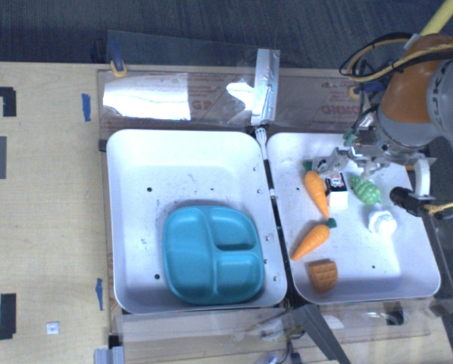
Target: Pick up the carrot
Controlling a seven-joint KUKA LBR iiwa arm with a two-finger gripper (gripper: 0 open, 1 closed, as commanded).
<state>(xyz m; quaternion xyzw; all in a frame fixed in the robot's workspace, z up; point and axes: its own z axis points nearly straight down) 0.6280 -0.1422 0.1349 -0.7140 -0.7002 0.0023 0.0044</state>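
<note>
A pale wooden desk (45, 226) is sitting against a dark carpeted floor, and it is carrying two shallow white bins side by side, with a clear plastic sheet (189, 89) standing along their far edges. The left bin (128, 165) is holding a blue divided plate (213, 254) near its front edge. The right bin (408, 271) is holding two carrots: one carrot (316, 191) is lying close to the bin's far left corner, just beside a small white block (338, 199), and a second carrot (311, 240) is lying tilted nearer the left wall, toward the middle. A brown chunk (323, 273) is resting near the front edge, a green knobbly item (367, 192) is sitting toward the far right, and a small white piece (382, 221) is lying near the right wall. The grey arm with its orange band (410, 97) is reaching in over the far right corner, and its end effector (348, 161) is hanging low near the first carrot and the white block; how wide it is standing cannot be told, and no carrot is visibly held by it.
</note>
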